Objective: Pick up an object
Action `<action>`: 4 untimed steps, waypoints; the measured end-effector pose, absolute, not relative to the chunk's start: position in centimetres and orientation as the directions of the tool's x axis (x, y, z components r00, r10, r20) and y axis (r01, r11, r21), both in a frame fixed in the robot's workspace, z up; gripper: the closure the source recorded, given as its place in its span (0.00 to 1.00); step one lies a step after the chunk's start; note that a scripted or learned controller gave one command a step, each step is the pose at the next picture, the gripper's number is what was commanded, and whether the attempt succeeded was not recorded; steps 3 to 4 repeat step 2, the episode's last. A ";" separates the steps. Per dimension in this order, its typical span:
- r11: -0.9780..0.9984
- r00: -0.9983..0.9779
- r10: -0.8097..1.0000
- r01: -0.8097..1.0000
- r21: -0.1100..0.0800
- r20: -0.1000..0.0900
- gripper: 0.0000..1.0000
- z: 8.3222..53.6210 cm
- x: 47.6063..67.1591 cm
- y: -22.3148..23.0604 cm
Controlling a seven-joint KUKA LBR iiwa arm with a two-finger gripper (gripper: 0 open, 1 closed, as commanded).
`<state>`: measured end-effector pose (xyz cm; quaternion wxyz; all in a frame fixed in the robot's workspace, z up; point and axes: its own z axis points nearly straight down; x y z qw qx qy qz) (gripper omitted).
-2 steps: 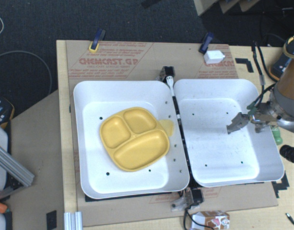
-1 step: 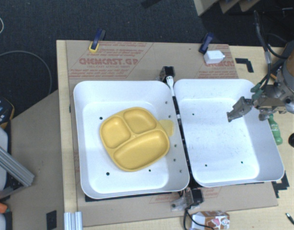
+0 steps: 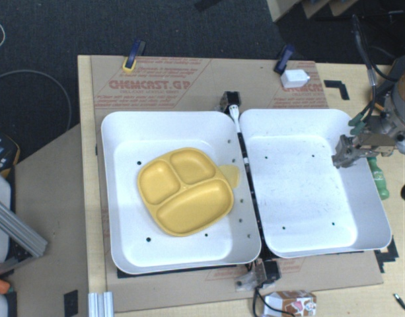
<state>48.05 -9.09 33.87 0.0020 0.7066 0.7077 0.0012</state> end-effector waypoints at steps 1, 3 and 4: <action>0.012 -0.012 1.000 1.000 0.003 0.002 1.00 34.6 48.0 3.7; 0.008 -0.008 1.000 1.000 0.011 0.003 1.00 42.5 48.0 9.6; 0.008 -0.008 1.000 1.000 0.011 0.003 1.00 42.5 48.0 9.6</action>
